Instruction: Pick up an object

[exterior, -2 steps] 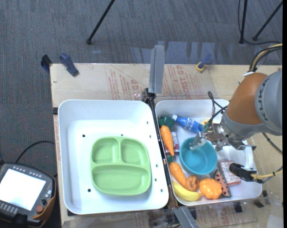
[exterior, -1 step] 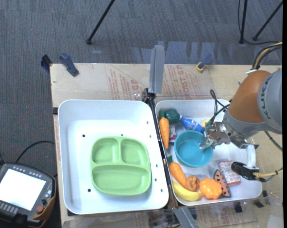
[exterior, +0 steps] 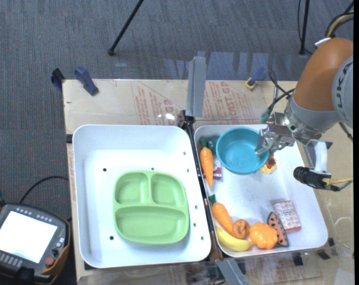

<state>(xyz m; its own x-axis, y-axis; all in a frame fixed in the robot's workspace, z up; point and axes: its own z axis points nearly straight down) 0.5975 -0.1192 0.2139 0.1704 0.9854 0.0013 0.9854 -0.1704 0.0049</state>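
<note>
A blue bowl (exterior: pixel 240 151) sits at the back of the right bin (exterior: pixel 310 218), tipped a little toward the camera. My gripper (exterior: pixel 266 145) comes in from the right and is at the bowl's right rim, with its fingers closed over the rim's edge. A small yellow object (exterior: pixel 268 167) lies just under the gripper, partly hidden. A carrot (exterior: pixel 207 165) lies along the bin's left wall beside the bowl.
The front of the right bin holds a second carrot (exterior: pixel 223 217), a banana (exterior: pixel 233 241), an orange pepper (exterior: pixel 263 235), a watermelon slice (exterior: pixel 279 227) and a pink box (exterior: pixel 286 215). A green divided plate (exterior: pixel 151 206) lies in the left bin (exterior: pixel 90 159).
</note>
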